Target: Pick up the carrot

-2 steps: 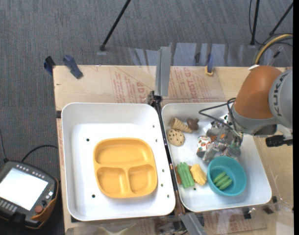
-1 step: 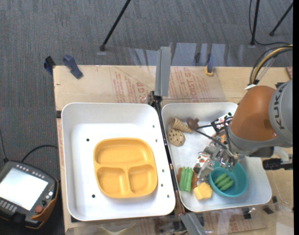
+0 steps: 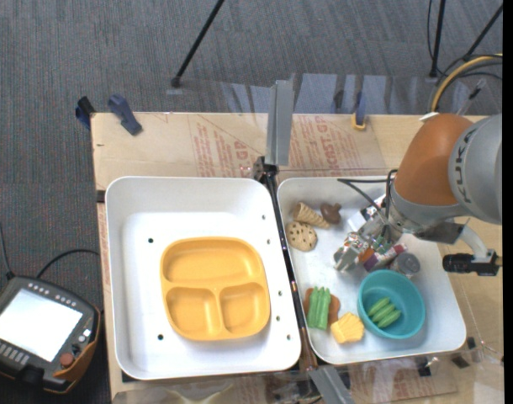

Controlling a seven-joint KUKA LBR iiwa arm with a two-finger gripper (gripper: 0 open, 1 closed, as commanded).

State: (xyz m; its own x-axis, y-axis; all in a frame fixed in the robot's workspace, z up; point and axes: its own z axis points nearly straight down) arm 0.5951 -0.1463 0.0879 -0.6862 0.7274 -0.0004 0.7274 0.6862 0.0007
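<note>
Hovering my gripper (image 3: 357,253) low over the right bin (image 3: 446,326), with the carrot (image 3: 319,307) not yet taken.

From the fixed camera view I place the carrot at the right bin's front left, just beside the yellow piece (image 3: 347,328) and left of the teal bowl (image 3: 391,303): an orange body under green fronds. My gripper sits behind it, near the middle of the bin, right of the cookie (image 3: 302,236). Whether the pincer is apart or together I cannot tell; the wrist clutter hides it. To do this well, I would carry it forward and left, come down across the narrow width of the carrot, and keep clear of the bin wall and the yellow piece. The yellow tray (image 3: 214,289) waits in the left bin (image 3: 130,225).
</note>
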